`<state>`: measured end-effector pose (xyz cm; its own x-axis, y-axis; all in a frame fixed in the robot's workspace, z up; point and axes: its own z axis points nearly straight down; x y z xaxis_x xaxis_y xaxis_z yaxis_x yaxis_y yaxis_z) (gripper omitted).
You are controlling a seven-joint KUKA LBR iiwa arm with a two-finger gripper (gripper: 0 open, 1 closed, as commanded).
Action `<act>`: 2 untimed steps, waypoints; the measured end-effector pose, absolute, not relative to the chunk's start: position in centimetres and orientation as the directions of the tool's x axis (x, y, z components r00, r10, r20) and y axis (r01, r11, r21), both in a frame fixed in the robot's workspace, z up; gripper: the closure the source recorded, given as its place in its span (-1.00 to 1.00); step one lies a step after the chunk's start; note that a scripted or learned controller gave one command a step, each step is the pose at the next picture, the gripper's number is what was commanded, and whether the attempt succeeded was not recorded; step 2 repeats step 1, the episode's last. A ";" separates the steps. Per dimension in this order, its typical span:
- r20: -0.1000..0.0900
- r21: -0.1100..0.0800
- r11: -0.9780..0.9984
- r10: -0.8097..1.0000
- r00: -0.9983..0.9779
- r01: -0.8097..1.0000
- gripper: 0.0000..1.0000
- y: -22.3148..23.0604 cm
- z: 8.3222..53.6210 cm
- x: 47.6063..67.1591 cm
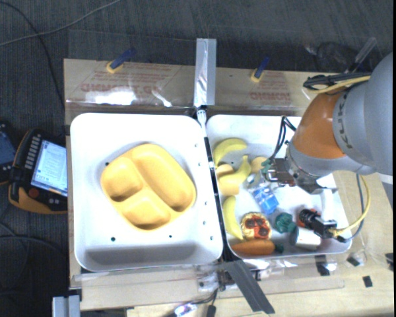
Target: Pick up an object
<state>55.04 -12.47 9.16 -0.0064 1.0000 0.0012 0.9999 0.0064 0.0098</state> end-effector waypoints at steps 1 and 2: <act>-0.002 -0.003 -0.046 0.999 0.046 0.999 1.00 -6.4 18.3 59.3; -0.002 -0.003 -0.046 0.999 0.046 0.999 1.00 -6.4 18.3 59.3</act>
